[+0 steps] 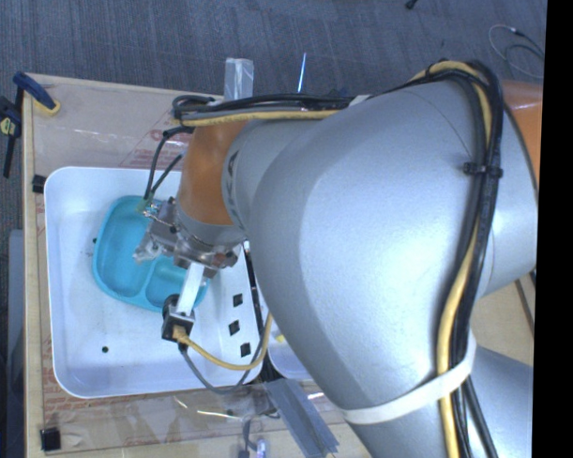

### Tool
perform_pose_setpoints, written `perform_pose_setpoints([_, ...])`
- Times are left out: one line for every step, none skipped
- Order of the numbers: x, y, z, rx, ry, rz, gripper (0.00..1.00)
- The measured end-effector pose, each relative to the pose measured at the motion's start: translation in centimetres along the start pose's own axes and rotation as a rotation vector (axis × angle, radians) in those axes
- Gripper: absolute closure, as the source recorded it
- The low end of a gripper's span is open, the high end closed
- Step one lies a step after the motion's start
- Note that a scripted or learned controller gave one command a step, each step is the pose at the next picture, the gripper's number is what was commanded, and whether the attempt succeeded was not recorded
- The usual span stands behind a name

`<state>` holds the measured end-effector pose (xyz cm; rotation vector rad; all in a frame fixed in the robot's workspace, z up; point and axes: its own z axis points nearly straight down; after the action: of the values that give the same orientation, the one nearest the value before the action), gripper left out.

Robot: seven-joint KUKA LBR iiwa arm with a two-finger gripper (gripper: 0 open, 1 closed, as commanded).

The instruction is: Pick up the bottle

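So the end effector point(169, 243) is seen low over a blue divided dish point(121, 255), which is sat in the left-hand white bin point(104, 363). It's blocked by the wrist, so open or closed can't be told, tbh. Where the bottle is can't be told either, since much of the surface point(94, 104) is covered by the big grey arm point(362, 226).

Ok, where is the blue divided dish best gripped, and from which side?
Probably by the raised rim of the blue dish, on the edge toward the view's left, coming from above. It lies flat and wide in the bin, so only the thin rim suits a pinch; the arm covers the opposite edge.
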<state>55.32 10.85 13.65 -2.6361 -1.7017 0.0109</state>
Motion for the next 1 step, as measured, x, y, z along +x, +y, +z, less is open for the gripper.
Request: perform_pose_setpoints([-3.68,3.86,-5.5,-0.001,0.003,0.096,0.0])
